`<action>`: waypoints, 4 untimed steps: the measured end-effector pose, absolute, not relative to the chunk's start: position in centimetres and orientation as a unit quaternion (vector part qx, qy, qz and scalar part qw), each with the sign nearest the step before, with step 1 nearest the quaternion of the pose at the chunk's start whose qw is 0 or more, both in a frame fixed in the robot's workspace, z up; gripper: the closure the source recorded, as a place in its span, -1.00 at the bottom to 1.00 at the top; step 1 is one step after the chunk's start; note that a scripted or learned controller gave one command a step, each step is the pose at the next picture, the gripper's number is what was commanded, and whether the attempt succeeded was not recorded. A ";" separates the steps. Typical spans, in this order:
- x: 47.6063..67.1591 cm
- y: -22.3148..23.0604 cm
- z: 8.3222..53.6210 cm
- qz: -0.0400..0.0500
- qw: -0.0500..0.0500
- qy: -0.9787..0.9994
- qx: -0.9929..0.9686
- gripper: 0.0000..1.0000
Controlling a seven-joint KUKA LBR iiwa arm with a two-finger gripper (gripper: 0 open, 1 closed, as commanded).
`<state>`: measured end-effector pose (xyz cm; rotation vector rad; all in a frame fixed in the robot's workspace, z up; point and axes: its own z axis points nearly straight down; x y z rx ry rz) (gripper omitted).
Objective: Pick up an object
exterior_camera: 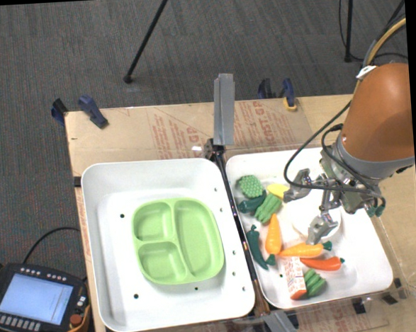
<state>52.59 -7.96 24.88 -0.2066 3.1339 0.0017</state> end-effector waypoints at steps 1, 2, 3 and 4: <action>50.4 -8.6 13.6 0.001 -0.005 0.999 0.034 -1.00; 61.0 -8.9 10.3 0.001 0.007 1.000 0.027 -1.00; 49.8 -8.6 8.7 0.001 -0.002 1.000 0.029 -1.00; 58.8 -9.3 8.8 0.001 0.001 1.000 -0.002 -1.00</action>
